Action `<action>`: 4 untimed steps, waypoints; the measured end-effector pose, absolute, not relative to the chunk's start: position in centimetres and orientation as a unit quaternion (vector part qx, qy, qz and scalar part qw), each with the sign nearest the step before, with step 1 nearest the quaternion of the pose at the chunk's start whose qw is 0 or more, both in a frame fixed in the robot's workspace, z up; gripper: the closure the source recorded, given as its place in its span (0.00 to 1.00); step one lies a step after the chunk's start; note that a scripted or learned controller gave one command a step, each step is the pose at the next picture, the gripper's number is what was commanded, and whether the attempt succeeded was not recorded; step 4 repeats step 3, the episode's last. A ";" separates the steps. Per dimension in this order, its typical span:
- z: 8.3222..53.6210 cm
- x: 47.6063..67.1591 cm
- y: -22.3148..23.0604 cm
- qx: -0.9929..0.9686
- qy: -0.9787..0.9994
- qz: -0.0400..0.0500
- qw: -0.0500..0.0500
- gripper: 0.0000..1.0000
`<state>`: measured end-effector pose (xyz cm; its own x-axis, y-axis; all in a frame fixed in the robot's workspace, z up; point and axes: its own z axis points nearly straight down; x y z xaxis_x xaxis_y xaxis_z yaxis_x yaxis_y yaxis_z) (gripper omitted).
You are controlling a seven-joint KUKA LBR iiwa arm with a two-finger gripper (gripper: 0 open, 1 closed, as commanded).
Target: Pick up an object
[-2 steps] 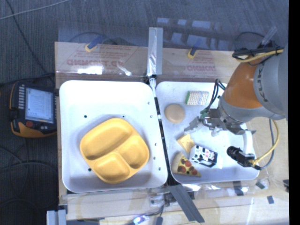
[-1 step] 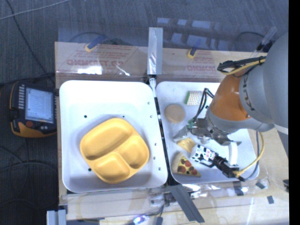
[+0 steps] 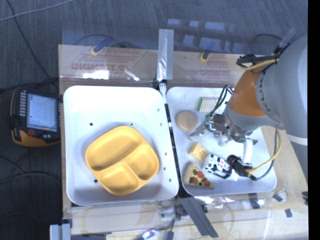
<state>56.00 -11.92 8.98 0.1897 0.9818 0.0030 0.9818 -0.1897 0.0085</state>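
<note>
Both bins (image 3: 75, 134) look like smooth white plastic with a soft sheen. The yellow tray (image 3: 121, 159) in the left bin is glossy moulded plastic. In the right bin, the tan bun (image 3: 186, 120) has a matt, even surface; the pizza slice (image 3: 198, 177) and the cheese wedge (image 3: 198, 152) look like smooth plastic. The arm (image 3: 295, 84) is matt grey, its orange band (image 3: 247, 96) slightly shiny. The floor (image 3: 30, 29) is rough dark carpet.
</note>
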 end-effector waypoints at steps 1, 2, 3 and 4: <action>9.0 48.7 -10.6 0.779 0.627 0.004 0.005 0.00; 10.0 48.9 -10.5 0.778 0.628 0.005 0.004 1.00; 18.3 48.4 -5.3 0.697 0.717 -0.001 -0.001 1.00; 18.3 48.4 -5.3 0.697 0.717 -0.001 -0.001 1.00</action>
